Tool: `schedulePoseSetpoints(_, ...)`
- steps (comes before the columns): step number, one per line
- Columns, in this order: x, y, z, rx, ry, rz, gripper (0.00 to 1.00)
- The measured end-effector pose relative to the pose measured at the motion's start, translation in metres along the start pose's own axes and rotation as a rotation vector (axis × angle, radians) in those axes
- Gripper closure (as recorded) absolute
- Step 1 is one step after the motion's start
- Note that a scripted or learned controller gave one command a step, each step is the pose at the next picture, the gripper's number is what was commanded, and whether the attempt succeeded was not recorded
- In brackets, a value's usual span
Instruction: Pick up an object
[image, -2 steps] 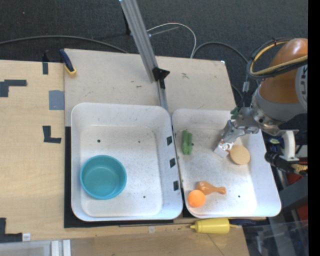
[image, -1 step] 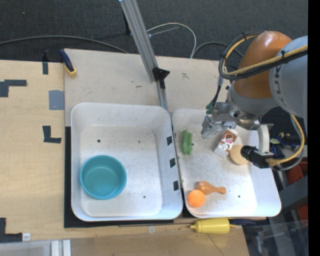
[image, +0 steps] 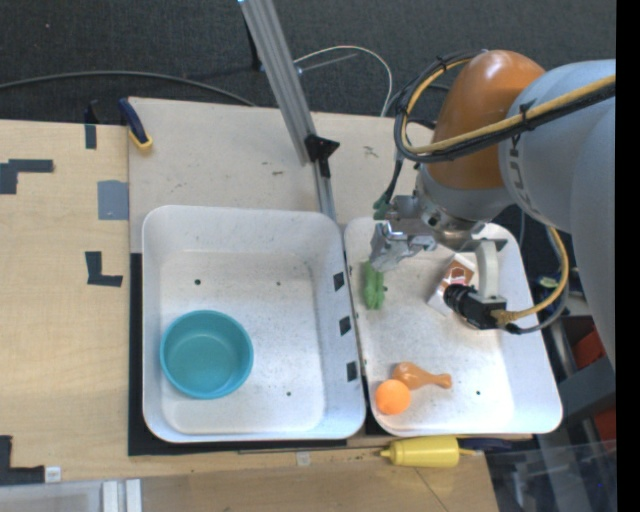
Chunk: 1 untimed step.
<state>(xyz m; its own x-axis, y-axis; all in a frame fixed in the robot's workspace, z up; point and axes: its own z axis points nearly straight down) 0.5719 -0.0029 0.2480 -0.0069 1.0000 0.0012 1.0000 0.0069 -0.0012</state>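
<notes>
A: where's the gripper (image: 388, 255) at?

B: over the right bin (image: 520, 400), right above a green object (image: 374, 288) by the divider. Fingers look narrow, tips just over its top end; can't tell if they're pinching it.

A: other stuff?

B: orange ball (image: 393, 398) and orange pin-shaped toy (image: 425, 378) well below the gripper, teal bowl (image: 207, 352) down-left in the left bin (image: 240, 230).

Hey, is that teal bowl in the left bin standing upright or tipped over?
Upright. The teal bowl sits on the floor of the left bin with its round rim facing up and its inside visible.
</notes>
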Motion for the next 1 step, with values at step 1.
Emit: schedulePoseSetpoints(1,0.0484,0.0159,-0.0024,0.000,0.000,0.000,1.00)
